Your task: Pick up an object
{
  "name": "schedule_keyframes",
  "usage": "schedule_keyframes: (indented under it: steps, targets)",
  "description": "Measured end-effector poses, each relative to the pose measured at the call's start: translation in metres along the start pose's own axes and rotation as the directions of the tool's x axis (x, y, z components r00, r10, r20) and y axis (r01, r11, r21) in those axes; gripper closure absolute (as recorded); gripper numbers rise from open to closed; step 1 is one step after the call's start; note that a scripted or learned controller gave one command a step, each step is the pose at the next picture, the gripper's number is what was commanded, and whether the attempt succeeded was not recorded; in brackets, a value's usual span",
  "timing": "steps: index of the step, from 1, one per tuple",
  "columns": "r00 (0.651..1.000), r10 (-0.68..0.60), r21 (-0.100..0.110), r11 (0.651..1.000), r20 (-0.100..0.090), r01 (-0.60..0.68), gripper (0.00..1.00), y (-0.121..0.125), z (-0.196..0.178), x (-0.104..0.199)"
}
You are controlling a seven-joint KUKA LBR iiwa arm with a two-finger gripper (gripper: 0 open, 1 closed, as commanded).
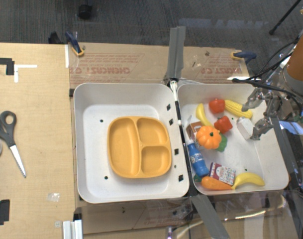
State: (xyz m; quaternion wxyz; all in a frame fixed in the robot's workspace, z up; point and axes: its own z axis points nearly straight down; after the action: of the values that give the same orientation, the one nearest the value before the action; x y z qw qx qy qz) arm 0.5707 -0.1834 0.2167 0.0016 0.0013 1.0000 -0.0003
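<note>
While I'm watching from the feed, the biggest thing in view is the wooden bench (32, 133), with a strip of cardboard (121, 63) taped along the back. On it sit the two white bins side by side: the left bin (86, 148) carries a yellow divided plate (140, 147) sitting pretty much in the middle, three compartments, nothing in them.

The right bin (270, 168) is where all the clutter is. Near the back there's a corn cob (238, 108) lying beside a small tomato (217, 105), and a red pepper (223, 124) just in front of those. A banana (202, 115) curves along the left side, next to a brown packet (193, 131). A little pumpkin (209, 136) sits touching something green (222, 143). Below that a blue bottle (196, 159) runs along the left wall, then a carrot (216, 184), a small red carton (222, 174) and a second banana (248, 179) all bunched in the front corner.

The arm (296, 68) comes in from the right, and the gripper (257, 116) hangs over the right side of that bin, just beside the corn. Its fingers (260, 129) stand apart with nothing between them. The floor of the bin right under it looks bare; the nearest toys are the corn and pepper to its left.

Off on the bench's left edge lie scissors (9, 138), well apart from everything.
</note>
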Motion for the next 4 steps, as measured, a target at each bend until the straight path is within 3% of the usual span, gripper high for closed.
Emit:
schedule_keyframes:
  steps: [1, 2, 3, 4]
  targets:
    - [0.996, -0.092, 0.001, 0.996, 0.002, 0.092, 0.00, 0.013, 0.104, -0.086]
    - [0.998, 0.059, 0.000, 0.998, 0.004, -0.059, 0.00, 0.006, 0.122, -0.090]
    - [0.998, 0.055, 0.002, 0.998, 0.012, -0.055, 1.00, 0.007, 0.110, -0.092]
    - [0.998, 0.055, 0.002, 0.998, 0.011, -0.055, 0.00, 0.007, 0.110, -0.092]
